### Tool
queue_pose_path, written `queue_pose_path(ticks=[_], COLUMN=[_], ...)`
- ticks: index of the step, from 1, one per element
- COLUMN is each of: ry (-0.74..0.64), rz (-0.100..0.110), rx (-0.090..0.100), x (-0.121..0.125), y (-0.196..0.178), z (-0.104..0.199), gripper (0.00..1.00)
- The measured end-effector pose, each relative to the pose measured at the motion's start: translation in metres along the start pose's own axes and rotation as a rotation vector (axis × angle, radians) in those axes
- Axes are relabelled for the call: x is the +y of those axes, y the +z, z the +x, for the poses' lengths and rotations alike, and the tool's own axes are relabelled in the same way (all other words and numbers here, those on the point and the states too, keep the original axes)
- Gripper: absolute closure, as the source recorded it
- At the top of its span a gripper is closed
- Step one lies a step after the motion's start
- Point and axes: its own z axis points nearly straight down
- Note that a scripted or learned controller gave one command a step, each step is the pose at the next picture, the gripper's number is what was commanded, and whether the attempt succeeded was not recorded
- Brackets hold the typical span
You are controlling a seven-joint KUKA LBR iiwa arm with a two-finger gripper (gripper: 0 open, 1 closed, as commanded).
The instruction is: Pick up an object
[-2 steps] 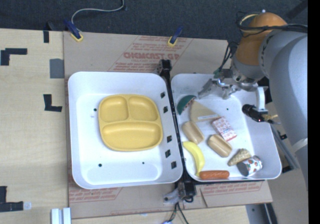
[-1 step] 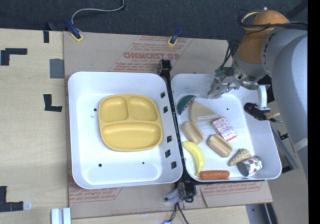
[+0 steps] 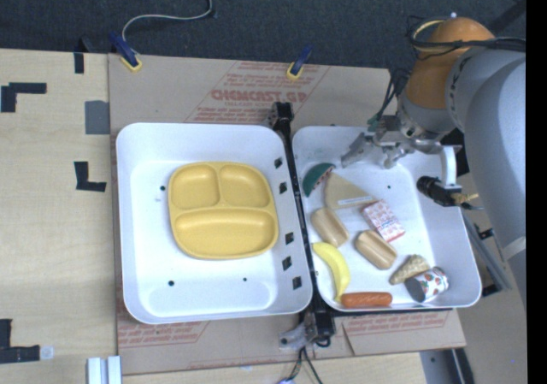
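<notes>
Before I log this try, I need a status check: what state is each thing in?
claw: above right bin, holding nothing visible
yellow tray: upright, compartments bare, in left bin
banana: lying in right bin
sausage: lying flat by front wall
right bin: holds the food items

We saw even, bright overhead light; soft shadows inside white bins point(image 3: 137, 203); slight blur overall; dark backdrop up top.
</notes>
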Motion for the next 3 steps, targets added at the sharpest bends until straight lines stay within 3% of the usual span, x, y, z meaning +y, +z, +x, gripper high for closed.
queue_pose_path(ticks=[1, 2, 3], ry=[-0.001, -0.001, -0.001], rz=[0.000, 0.000, 0.000], rx=[-0.001, -0.001, -0.002], x=[0.000, 0.000, 0.000], y=[-0.010, -0.010, -0.020], z=[0.000, 0.000, 0.000], gripper=[1.00, 0.00, 1.00])
